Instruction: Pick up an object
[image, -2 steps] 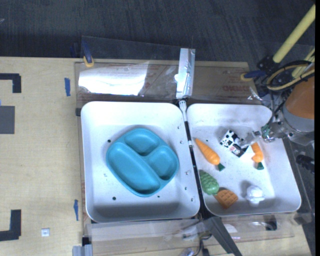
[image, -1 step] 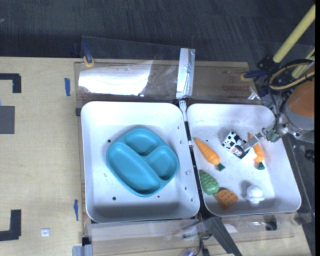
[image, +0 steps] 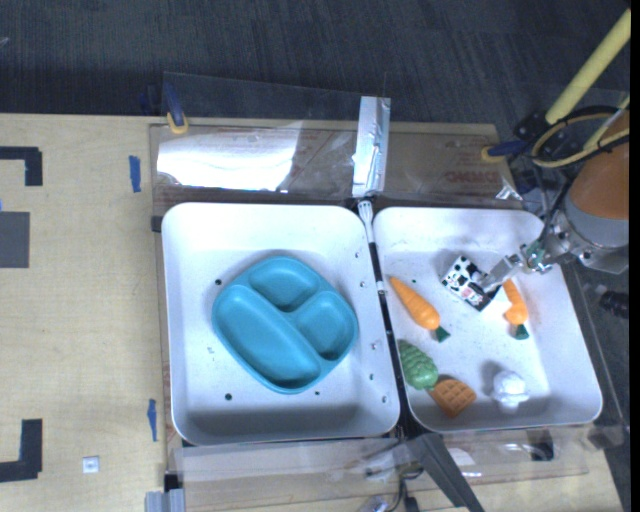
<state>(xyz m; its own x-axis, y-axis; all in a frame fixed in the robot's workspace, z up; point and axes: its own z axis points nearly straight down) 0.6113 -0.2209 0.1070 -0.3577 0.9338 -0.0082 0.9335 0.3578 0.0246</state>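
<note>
Black-and-white block (image: 462, 276) lies in the right bin (image: 585, 375), touching your hand (image: 492, 274) on its left side. You cannot tell how the hand is set. A small carrot (image: 515, 306) sits just below the hand.

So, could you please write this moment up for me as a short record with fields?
left bin: blue divided plate
right bin: two toy carrots, black-and-white patterned block, green toy, orange waffle-like piece, small white object
arm: enters from the right, orange band above the wrist
hand: low over the right bin, beside the patterned block
grasp: cannot be confirmed
</note>
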